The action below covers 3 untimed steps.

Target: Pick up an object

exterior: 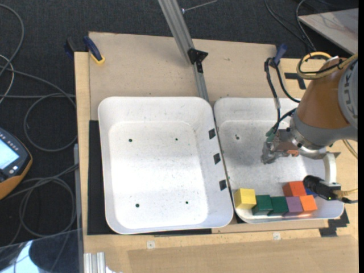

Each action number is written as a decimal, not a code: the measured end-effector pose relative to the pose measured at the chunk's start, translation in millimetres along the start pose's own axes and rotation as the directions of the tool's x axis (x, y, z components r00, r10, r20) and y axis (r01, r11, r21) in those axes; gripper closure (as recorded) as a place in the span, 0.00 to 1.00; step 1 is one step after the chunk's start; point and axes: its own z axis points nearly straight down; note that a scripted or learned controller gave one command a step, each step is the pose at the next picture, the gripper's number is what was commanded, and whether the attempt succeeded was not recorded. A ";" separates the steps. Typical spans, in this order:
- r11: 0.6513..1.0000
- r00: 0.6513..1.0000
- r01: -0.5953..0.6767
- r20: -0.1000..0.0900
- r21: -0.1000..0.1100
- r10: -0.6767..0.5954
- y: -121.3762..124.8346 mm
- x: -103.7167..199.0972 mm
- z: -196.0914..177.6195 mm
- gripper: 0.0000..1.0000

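White moulded plastic forms two shallow bins with rounded corners, both speckled with dark flecks; the left bin sits beside the right bin. Over the right bin hangs the small metal two-finger gripper; whether it is spread or pressed together cannot be told. Along the right bin's near wall lies a row of matte square-edged blocks: a yellow cube, two green blocks, a purple block and orange blocks.

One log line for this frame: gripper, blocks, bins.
two-finger gripper: above right white bin, nothing seen held | small coloured blocks: clustered at that bin's near edge, apart from gripper | left white bin: beside it
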 end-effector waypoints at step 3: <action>1.000 1.000 0.002 0.003 -0.007 -0.002 14.2 5.4 -152.8 1.00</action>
